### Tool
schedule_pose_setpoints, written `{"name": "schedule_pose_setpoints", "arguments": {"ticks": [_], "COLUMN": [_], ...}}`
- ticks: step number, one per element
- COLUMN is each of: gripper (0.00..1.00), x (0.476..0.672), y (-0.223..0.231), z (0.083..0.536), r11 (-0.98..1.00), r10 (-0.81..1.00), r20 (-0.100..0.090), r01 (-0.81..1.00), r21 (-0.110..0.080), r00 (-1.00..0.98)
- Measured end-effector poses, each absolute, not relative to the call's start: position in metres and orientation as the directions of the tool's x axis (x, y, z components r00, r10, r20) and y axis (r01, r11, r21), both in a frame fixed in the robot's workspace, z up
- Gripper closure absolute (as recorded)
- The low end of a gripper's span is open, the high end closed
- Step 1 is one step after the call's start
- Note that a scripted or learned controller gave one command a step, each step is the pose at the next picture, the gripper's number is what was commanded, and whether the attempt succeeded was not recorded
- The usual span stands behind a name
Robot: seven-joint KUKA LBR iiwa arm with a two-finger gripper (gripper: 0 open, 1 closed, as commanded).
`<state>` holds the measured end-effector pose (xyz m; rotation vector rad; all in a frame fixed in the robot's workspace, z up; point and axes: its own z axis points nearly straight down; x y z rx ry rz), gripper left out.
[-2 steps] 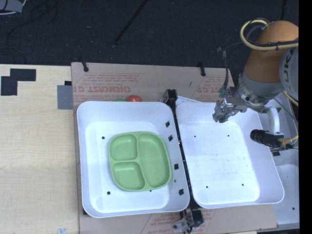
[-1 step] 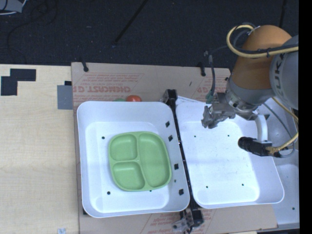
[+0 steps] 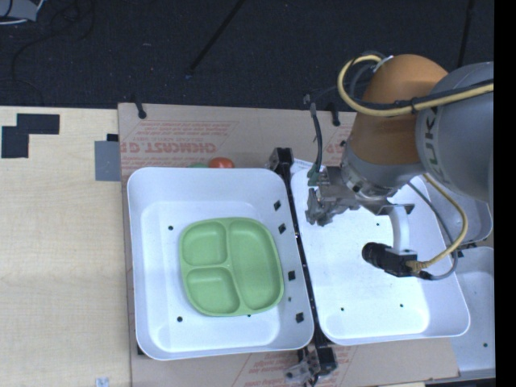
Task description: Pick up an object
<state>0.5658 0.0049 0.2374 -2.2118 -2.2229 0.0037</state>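
Green plastic plate with three sections (image 3: 231,265) lies flat in the left white bin (image 3: 153,208), not picked up yet; the end effector (image 3: 320,210) hangs over the right white bin (image 3: 387,313), holding nothing I can see.

Left bin (image 3: 153,208): white plastic, smooth, slightly glossy. Inside it, green divided plate (image 3: 231,265): matt plastic, smooth. Right bin (image 3: 363,313), beside the left bin: same white plastic, brighter sheen. Under the left bin, cardboard sheet (image 3: 177,135): brown, matt, red print. Left of the left bin, counter (image 3: 56,256): pale wood-grain finish, matt. Behind the left bin's far rim, a small red-orange object (image 3: 221,164), glossy. Arm (image 3: 468,135) over the right bin: smooth grey casing, orange band (image 3: 395,103) satin.
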Motion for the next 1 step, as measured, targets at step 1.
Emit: {"name": "schedule_pose_setpoints", "arguments": {"ticks": [1], "gripper": [1.0], "x": [0.5484], "y": [0.0615], "z": [0.227], "r11": [0.004], "r10": [1.0], "r20": [0.001], "r01": [1.0], "r21": [-0.006], "r00": [-0.004]}}
